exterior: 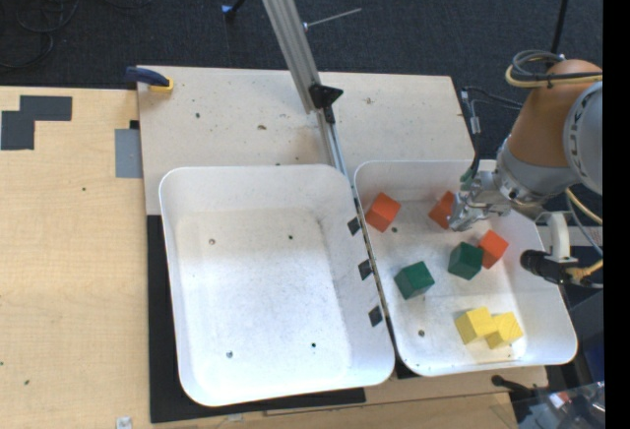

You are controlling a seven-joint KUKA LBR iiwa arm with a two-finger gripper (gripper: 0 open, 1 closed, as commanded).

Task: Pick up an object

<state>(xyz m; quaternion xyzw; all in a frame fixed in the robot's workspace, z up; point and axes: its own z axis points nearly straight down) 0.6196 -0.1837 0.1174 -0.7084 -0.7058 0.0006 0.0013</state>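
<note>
A pale wooden tabletop [69, 250] is lying at the far left, smooth and grained, with dark grey patches set into it. Next to it, a speckled off-white board is carrying two shallow white bins with rounded corners and a matte, faintly dotted floor. The left bin [197, 211] is showing a few dark specks on its floor. A ribbed aluminium bar [285, 19] is slanting down from the top towards the seam between the bins, where three small black clips are sitting on the shared rim.

The right bin [551, 338] is holding seven small blocks, all looking like painted wood with crisp edges. Three are orange: an orange cube [383, 212] near the bin's left wall, a second orange block [442, 211] just beside the fingers, and a third [493, 247] touching a green one. Two are green cubes: one [414, 279] mid-bin, the other [465, 261] to its right. Two yellow blocks [488, 327] are lying together near the front rim; their outlines are merging.

The end effector [470, 207] is reaching down into the bin, its metal fingers blurring against the second orange block; I cannot tell whether they are open or closed. The arm's grey wrist and orange band are being cut off at the right.
</note>
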